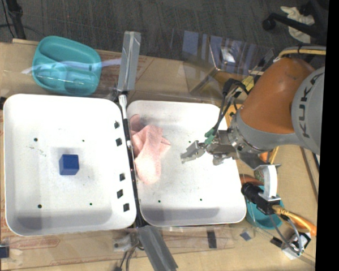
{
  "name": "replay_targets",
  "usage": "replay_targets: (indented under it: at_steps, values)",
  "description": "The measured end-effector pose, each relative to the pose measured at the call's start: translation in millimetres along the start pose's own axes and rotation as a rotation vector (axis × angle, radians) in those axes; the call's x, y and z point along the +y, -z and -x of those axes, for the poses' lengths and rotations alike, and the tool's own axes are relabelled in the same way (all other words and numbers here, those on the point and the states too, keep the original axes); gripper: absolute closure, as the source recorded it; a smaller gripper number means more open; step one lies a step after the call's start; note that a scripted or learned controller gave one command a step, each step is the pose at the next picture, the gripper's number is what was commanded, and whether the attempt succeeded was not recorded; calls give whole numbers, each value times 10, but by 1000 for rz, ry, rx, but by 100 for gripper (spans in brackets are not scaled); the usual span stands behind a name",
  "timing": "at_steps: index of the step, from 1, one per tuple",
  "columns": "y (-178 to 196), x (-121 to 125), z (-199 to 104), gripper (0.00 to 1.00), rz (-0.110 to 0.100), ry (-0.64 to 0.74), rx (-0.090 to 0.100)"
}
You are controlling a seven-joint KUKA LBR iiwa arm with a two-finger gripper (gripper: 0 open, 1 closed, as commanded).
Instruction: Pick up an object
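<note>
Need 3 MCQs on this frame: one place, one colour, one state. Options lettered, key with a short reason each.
1. Where does the pink cloth lie?
A. left bin
B. right bin, by the divider
C. on the bench

2. What colour is the cube?
A. blue
B. red
C. green

3. How does the gripper stand?
A. clamped on the cube
B. pressed into the cloth
C. over the right bin, beside the cloth, nothing between its fingers

Key: 1 B, the cloth rests against the right bin's left wall. 2 A, it is a blue block in the left bin. 3 C, bare white floor surrounds the fingertips.
</note>
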State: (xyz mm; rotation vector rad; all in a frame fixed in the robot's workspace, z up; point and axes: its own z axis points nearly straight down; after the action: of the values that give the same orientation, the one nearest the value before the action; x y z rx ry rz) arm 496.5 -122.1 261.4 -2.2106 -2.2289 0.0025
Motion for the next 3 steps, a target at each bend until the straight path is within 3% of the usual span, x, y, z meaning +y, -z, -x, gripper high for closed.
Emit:
replay_targets:
  at_steps: [1,2,3]
  values:
    - [-1569,985,-20,0,-2,-37,-1]
    - [-1671,1127,-263,0,7,34,-3]
    - [-1568,1133,-270,100,9,39,-4]
